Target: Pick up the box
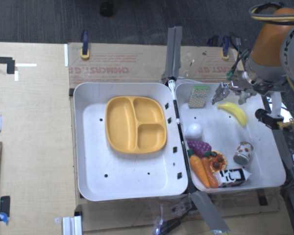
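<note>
A small grey speckled box [198,97] with a green top edge lies at the far left corner of the right bin [269,146]. My gripper [230,96] hangs at the far side of that bin, about a hand's width to the right of the box and just above a yellow banana [234,113]. Its two fingers are spread, open, with nothing between them. A black-and-white carton [233,176] lies at the bin's near edge.
The right bin also holds a white ball [193,129], purple grapes [200,147], a carrot [201,169], a pizza slice [216,160] and a small can [243,153]. A yellow divided plate [135,124] sits in the left bin [88,155].
</note>
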